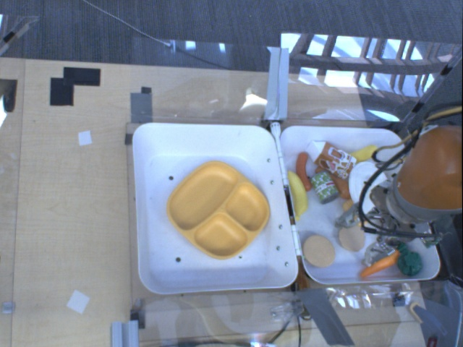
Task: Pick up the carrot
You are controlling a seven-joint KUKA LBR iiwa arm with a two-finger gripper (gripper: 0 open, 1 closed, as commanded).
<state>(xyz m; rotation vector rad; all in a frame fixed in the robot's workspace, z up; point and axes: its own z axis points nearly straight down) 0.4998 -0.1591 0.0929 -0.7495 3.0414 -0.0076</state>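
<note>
The carrot point(378, 266), orange with a dark green leafy top point(410, 263), lies tilted in the front right corner of the right bin point(312, 275). My gripper point(379, 249) hangs directly above the carrot's orange body, its metal tip very close to or touching it. The grey wrist and orange band point(432, 173) cover the bin's right side.
The right bin also holds a banana point(296, 194), a red sausage point(302, 170), a brown box point(334, 160), a green can point(324, 188) and two tan round discs point(319, 251). A yellow divided plate point(219, 208) lies in the left bin point(155, 266).
</note>
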